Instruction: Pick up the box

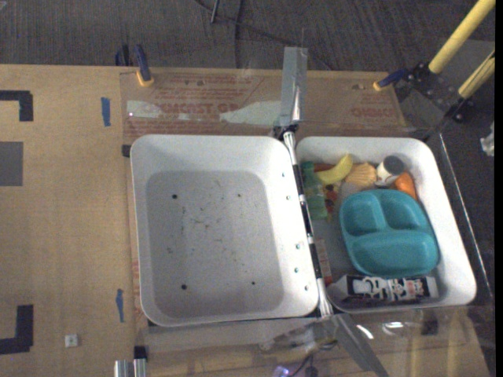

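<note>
A long, flat box (391, 287) with black and white print lies along the front wall of the right bin (454, 234). It sits just in front of a teal divided plate (387, 232), close to or touching the plate's near edge. A second, narrow box (315, 195) with green and red print stands against the right bin's left wall.
At the back of the right bin lie a banana (335, 170), a tan rounded object (362, 177), a small dark-topped cup (391, 166) and an orange item (405, 185). The left bin (149, 163) sits alongside. Yellow poles (465, 26) and clamps stand at the back right.
</note>
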`<state>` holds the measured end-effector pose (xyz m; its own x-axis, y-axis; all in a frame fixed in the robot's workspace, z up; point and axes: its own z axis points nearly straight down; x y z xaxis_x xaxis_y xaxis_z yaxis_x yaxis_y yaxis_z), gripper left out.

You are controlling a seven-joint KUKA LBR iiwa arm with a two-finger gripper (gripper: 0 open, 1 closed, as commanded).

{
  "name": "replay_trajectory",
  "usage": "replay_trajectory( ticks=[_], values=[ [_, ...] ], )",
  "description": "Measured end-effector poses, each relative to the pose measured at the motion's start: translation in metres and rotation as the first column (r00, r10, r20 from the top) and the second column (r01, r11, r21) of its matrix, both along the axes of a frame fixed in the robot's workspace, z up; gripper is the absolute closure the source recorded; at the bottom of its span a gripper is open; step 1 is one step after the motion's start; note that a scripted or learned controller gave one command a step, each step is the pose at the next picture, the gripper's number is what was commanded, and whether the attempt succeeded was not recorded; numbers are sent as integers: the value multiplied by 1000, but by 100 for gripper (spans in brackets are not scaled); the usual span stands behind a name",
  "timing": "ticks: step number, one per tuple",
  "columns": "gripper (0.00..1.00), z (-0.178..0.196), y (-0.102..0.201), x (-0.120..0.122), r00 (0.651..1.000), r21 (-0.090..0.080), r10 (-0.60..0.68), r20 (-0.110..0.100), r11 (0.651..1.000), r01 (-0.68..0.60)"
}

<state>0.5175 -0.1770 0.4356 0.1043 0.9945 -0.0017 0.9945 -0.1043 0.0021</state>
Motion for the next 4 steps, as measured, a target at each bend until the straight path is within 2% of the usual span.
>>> replay_trajectory(
  ticks=[1, 2, 3, 4],
  values=[
    [0, 0, 0, 0, 1000, 0, 0, 0, 1000, 0],
    [100, 11, 1, 1, 1000, -3, 2, 4, 1000, -2],
    [100, 22, 2, 3, 1000, -7, 6, 8, 1000, -6],
    [100, 0, 20, 35, 1000, 0, -23, -1, 1000, 23]
  ],
)
